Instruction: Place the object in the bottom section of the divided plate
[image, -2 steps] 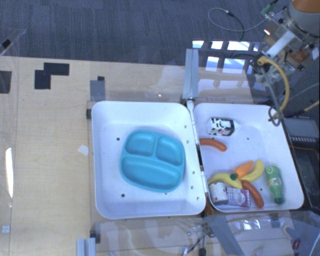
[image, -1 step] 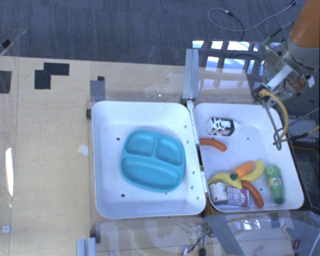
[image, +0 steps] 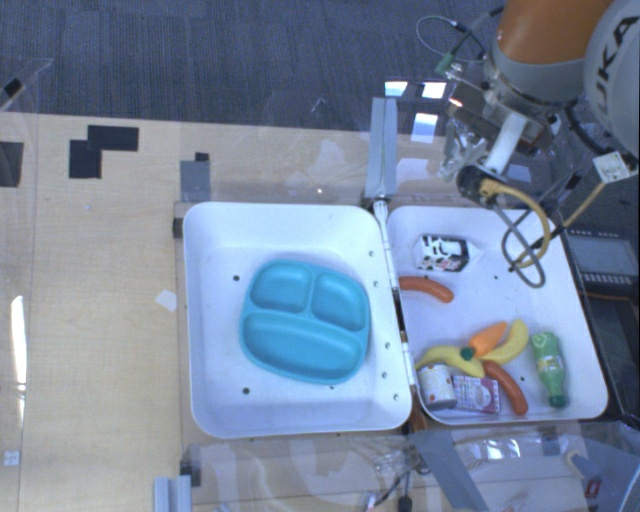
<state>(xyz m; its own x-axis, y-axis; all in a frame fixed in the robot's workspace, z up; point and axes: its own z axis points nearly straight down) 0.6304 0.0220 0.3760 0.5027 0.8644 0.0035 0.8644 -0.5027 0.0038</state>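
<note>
The worktop (image: 90, 300) carries two white bins side by side. The left bin (image: 215, 400) holds a blue plate (image: 305, 320) with two small sections at the top and one wide bottom section (image: 300, 352), which has nothing in it. The right bin (image: 560, 290) holds all the loose food. The arm (image: 545, 35) hangs over the far edge of the right bin, with the tool (image: 472, 160) above that rim and clear of everything below. Cables and glare hide its tip, so whether it is spread or pressed together cannot be told, and nothing is seen in it. The task names no single object, so its thing is one of those in the right bin. The sausage (image: 427, 289) lies alone by the divider, well apart from the rest, and looks the easiest pick. It is probably light, stiff toy plastic, smooth and round, so it may roll or slip. A grip across its middle, square to its length, suits it best. The small black-and-white pack (image: 443, 253) just above it is likely light and boxy. The banana (image: 500, 348), carrot (image: 487, 337), bottle (image: 548, 368), can (image: 436, 385) and carton (image: 476, 394) crowd the near end, touching or nearly so, and are harder to reach cleanly.
</note>
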